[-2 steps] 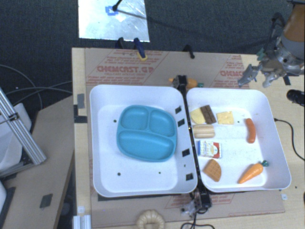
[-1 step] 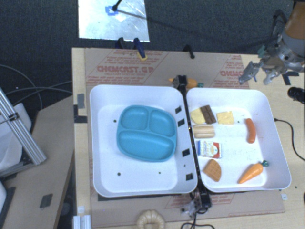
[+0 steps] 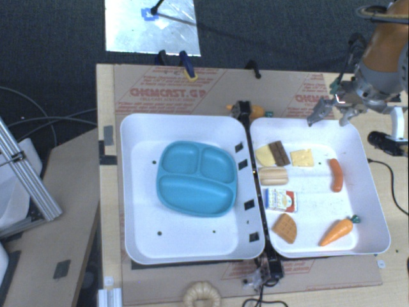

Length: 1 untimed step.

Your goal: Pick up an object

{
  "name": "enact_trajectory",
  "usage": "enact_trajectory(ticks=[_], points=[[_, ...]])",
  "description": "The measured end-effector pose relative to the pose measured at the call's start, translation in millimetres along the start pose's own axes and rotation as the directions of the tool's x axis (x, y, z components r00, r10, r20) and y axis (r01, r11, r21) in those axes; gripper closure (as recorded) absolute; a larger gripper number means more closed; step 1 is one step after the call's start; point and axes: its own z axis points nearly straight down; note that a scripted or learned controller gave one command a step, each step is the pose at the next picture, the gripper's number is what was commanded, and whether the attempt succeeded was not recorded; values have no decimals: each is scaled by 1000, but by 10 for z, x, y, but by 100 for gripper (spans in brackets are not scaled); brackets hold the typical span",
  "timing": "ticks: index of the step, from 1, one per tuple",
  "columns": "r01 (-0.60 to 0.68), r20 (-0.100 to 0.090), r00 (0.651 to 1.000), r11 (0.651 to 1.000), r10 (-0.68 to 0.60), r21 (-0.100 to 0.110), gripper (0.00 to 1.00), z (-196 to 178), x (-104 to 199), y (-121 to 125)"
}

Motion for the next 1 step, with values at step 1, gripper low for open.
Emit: enact_trajectory(ticks=[1], points=[[0,0,1000,1000,0,1,0,418,-11,34]])
